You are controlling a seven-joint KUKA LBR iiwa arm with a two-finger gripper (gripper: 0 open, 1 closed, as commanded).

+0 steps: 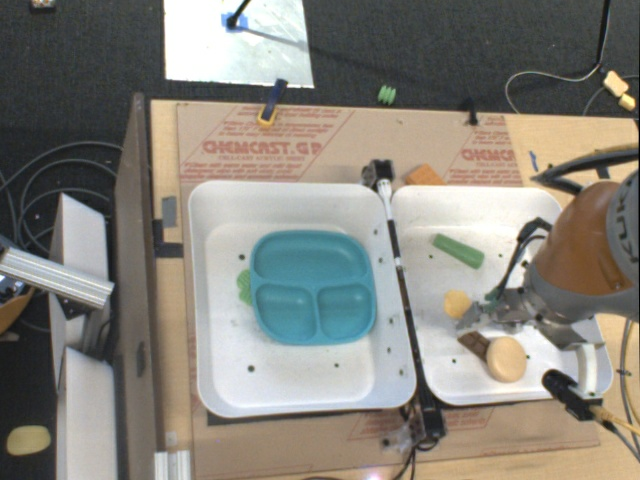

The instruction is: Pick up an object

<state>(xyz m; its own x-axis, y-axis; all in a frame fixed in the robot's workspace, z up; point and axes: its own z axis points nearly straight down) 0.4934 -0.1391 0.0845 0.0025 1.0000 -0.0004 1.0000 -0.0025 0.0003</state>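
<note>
- Beige and rounded, a smooth egg-shaped object (506,359) lies at the near edge of the right bin (440,383), touching a small dark brown piece (473,343) on its left.
- Grey metal with an orange band, the arm (590,258) reaches in from the right over that bin, its gripper (490,308) low above the floor between the beige object and a small yellow round object (457,303); whether its 2 fingers are spread or pressed together cannot be told, and nothing is visibly pinched.
- Further back in the same bin, a green cylindrical stick (458,250) lies at a slant, well apart from the gripper.
- White plastic, the left bin (215,268) holds a teal tray (312,286) moulded into 3 compartments, with a sliver of a green thing (243,286) showing at its left edge.
- An orange block (424,176) rests on the printed cardboard (300,138) just behind the right bin.
- Farthest off, a shiny silver sheet (240,28) lies on the dark floor.
</note>
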